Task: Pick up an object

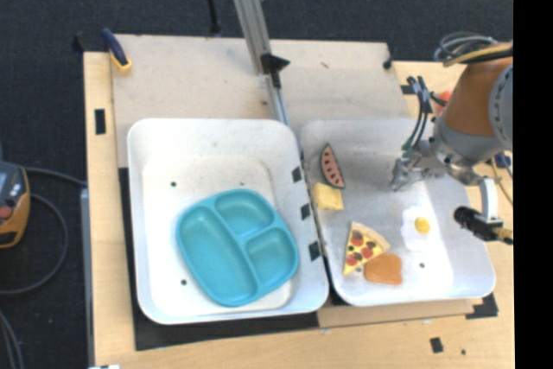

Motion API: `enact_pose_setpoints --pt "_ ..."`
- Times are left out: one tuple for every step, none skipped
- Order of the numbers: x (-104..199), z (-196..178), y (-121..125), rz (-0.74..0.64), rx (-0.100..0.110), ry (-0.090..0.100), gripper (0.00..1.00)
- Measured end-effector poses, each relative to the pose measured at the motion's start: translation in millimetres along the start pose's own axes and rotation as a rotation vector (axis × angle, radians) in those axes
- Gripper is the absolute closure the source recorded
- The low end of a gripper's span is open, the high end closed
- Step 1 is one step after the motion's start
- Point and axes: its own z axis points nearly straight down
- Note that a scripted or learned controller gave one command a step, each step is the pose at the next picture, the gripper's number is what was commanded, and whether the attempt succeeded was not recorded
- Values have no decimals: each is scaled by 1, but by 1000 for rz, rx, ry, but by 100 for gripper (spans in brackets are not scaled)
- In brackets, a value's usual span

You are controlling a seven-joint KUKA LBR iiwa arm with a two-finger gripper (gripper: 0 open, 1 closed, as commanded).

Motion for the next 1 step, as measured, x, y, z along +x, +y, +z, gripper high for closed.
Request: enact_pose_setpoints --pt "-7 -61 -4 -1 -1 0 100"
